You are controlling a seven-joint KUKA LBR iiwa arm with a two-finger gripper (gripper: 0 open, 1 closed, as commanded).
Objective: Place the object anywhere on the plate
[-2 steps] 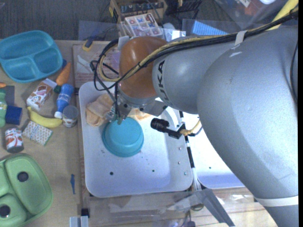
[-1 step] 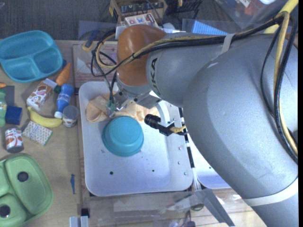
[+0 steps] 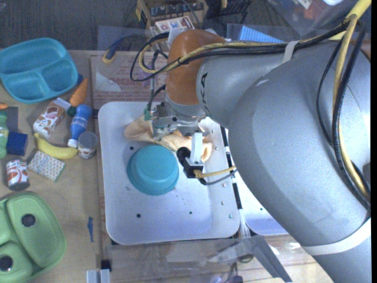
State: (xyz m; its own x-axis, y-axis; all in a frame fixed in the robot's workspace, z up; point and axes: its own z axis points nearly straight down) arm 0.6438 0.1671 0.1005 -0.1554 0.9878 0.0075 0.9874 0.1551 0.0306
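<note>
grey arm (image 3: 294, 134) fills the right of the camera view, closest to the lens, its orange band (image 3: 188, 63) sitting above the wrist as it reaches down into the left white bin (image 3: 118, 217). the gripper (image 3: 162, 125) is low at the bin's far side, pressed into a crumpled pale yellow cloth (image 3: 138, 130) that spreads out to both sides of it, one fold poking out to the left and another part by the right wall near a black cable fitting (image 3: 188, 161). whether the gripper is spread or closed on the cloth i cannot tell, since the wrist covers it from above.

the teal plate (image 3: 153, 170), round and bowl-like, sits just beside the cloth on the near side, toward the camera and slightly left of the gripper. so the coming move, as i judge it, is short: lift, then bring the cloth toward the camera over the plate's rim. the cloth's long axis runs roughly left to right, across that path, so a trailing corner could hang off the plate.

outside the bin on the worktop (image 3: 70, 199) lie a banana (image 3: 56, 149), a blue tray (image 3: 38, 69) and a green tray (image 3: 26, 234).
</note>
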